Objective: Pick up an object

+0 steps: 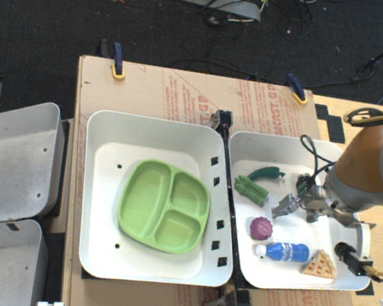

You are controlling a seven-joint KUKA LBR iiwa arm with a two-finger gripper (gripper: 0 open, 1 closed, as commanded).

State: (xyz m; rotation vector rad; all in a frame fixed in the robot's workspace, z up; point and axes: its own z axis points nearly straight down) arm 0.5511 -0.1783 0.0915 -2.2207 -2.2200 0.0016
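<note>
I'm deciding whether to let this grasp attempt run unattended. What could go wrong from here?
1. The gripper hangs above bare floor of the right white bin, beside the round purple toy, not over it; closing here would likely grab nothing.
2. The purple toy, the blue plastic bottle and the pizza-slice toy lie close together, so a descent may knock one aside.
3. Round toy and lying bottle could roll from a nudge.

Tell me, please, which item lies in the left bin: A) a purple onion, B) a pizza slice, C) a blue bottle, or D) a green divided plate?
D: the green divided plate lies alone in the left bin, while the small toys sit in the right bin.
</note>
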